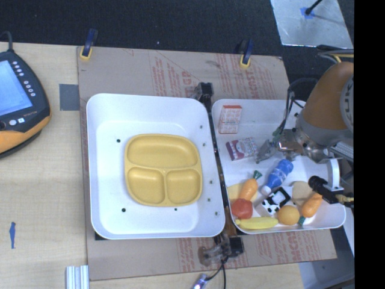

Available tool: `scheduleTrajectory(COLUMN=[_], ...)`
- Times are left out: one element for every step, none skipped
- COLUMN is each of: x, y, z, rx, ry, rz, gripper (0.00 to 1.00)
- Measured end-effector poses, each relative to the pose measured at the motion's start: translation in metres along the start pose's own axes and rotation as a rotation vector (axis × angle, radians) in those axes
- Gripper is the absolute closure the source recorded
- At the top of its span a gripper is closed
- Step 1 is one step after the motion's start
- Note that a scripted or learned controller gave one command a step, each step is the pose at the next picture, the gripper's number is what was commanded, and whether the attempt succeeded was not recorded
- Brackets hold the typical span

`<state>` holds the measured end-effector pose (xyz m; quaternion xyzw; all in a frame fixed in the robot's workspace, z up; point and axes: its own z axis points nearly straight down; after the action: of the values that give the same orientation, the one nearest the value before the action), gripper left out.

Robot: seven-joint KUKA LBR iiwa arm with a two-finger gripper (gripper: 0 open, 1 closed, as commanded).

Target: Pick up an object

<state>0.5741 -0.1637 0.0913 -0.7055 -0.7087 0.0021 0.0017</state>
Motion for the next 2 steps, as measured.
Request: scheduleTrajectory(x=[0.011, 0.033], y=[-0.042, 0.053], z=[0.0, -0.001], rx=[-0.001, -0.002], ry=[0.0, 0.001], rz=[-0.002, 0.0], gripper=[0.0, 0.0])
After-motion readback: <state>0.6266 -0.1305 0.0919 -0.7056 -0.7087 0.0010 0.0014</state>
